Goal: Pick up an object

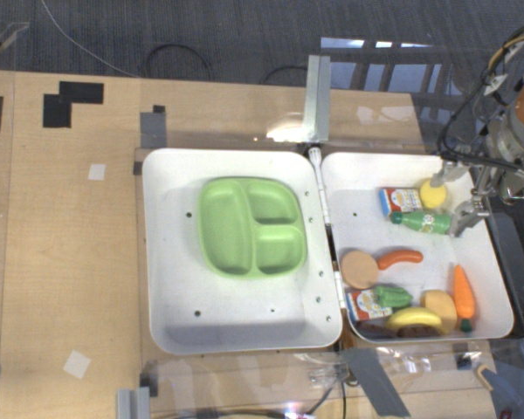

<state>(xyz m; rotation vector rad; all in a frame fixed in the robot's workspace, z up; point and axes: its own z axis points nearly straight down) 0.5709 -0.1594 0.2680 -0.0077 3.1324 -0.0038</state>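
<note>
My gripper (459, 194) hangs over the right bin's (499, 260) far right side, fingers apart, open, with nothing seen between them. Just left of the fingertips are a yellow lemon (432, 194) and a green bottle (424, 223) lying on its side. A small red-and-white carton (399, 201) lies beside the lemon. Lower in the bin are a red sausage (399, 257), a round tan disc (360, 269), an orange carrot (463, 293), a banana (415, 319), a tan bun (438, 304) and a printed box (375, 302).
The left bin (170, 304) holds a green divided plate (250, 226). A metal post (316, 99) stands behind the seam between the bins. Cables and the arm's body (515, 103) crowd the right edge.
</note>
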